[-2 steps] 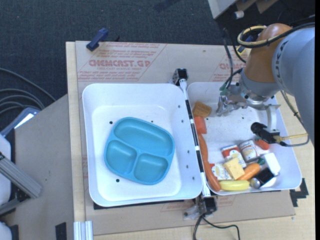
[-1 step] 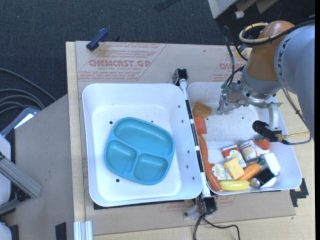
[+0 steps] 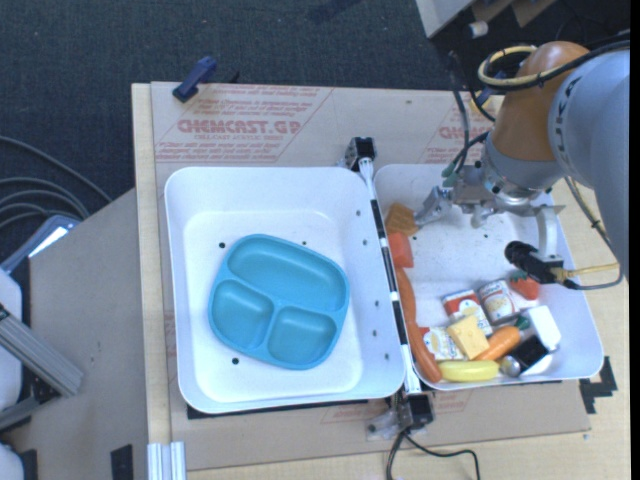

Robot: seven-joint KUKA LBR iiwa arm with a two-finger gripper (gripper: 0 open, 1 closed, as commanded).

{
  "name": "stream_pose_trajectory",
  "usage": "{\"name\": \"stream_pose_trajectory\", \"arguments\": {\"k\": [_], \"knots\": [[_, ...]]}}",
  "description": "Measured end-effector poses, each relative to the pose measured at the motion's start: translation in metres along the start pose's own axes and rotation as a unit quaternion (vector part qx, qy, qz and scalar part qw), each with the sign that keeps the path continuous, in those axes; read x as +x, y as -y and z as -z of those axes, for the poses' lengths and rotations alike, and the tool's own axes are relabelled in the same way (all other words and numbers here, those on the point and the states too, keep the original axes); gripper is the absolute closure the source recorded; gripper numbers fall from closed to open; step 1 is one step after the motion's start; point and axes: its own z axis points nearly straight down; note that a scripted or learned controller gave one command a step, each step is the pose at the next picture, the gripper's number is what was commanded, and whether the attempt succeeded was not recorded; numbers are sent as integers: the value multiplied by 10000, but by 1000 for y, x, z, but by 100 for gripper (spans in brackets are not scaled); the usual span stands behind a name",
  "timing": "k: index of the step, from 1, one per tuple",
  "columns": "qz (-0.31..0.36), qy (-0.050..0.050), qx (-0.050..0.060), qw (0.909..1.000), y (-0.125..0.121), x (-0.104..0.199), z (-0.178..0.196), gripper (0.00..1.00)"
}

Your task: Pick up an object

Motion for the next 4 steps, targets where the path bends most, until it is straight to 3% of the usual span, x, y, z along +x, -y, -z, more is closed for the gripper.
{"name": "stream_pose_trajectory", "arguments": {"k": [1,2,3,4], "knots": [[-17,-16,39,10000,73,9,-30,0],[-22,-15,27,10000,72,9,-20,100],[-23,-16,28,10000,72,9,-20,0],[-14,-10,24,10000,32,6,-30,0]]}}
